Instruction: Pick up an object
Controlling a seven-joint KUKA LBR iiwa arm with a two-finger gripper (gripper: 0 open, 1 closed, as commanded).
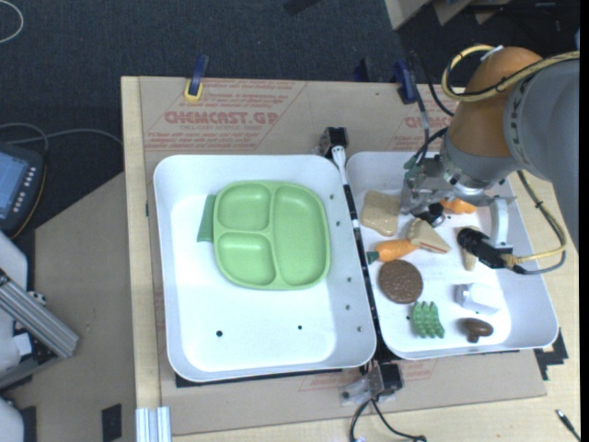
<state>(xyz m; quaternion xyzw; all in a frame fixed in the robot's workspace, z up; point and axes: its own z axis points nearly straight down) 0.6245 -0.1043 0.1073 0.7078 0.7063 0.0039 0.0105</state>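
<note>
Here: surface (pixel 138 210) printed "CHEMCAST GP"; green tray (pixel 272 234) in left bin (pixel 175 274); jaws (pixel 425 203) over right bin (pixel 534 311), state unclear.

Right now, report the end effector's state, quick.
End effector: low in the right bin, over the food items; open or closed cannot be told.

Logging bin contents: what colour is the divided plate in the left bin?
Light green, seen clearly in the camera view: the divided plate.

Green divided plate (pixel 272 234) in left bin (pixel 175 274)
</note>
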